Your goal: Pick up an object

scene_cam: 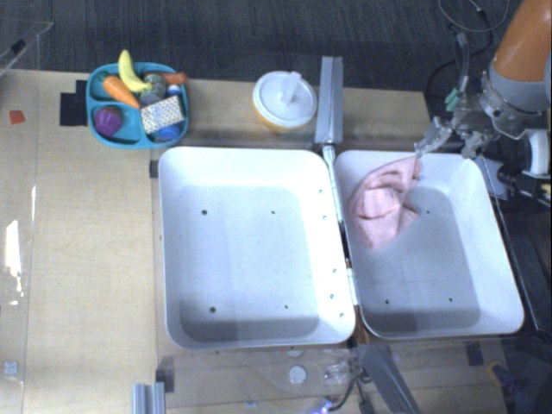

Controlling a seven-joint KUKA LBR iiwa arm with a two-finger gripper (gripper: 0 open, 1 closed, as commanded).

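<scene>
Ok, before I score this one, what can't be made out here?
- Gripper: too small and blurred in the camera view to tell whether it grips the pink cloth, whose upper corner rises toward it.
- Arm: cut off by the top and right edges.
- Blue tray: its small items crowd together; beyond a banana and carrot, they are too small to name.
- Cloth underside: hidden by its own folds.

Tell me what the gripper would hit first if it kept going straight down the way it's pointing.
Probably the pink cloth: the gripper points down at its raised corner in the right bin. Depth is hard to judge here; it may already touch.
</scene>
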